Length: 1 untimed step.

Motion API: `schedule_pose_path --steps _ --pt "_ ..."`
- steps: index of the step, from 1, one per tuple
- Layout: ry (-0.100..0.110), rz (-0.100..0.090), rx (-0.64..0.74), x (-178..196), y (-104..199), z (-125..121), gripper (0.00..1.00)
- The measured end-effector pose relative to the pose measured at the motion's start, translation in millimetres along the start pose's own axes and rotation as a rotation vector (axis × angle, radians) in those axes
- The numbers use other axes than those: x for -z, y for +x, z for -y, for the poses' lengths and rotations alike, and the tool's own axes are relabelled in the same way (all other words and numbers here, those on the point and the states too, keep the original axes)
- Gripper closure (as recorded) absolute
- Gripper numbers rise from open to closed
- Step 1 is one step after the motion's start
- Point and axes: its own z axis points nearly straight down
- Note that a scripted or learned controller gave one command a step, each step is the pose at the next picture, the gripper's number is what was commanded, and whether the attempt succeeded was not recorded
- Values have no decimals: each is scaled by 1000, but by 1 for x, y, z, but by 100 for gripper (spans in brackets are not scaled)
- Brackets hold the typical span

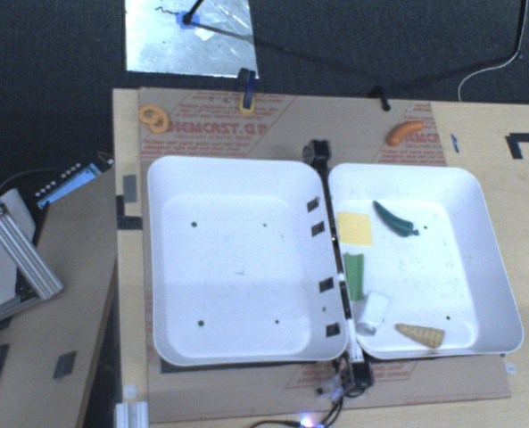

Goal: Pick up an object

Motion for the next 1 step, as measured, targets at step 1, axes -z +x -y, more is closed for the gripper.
schedule_pose_path --steps 1 --pt "0 0 0 0 0 0 100"
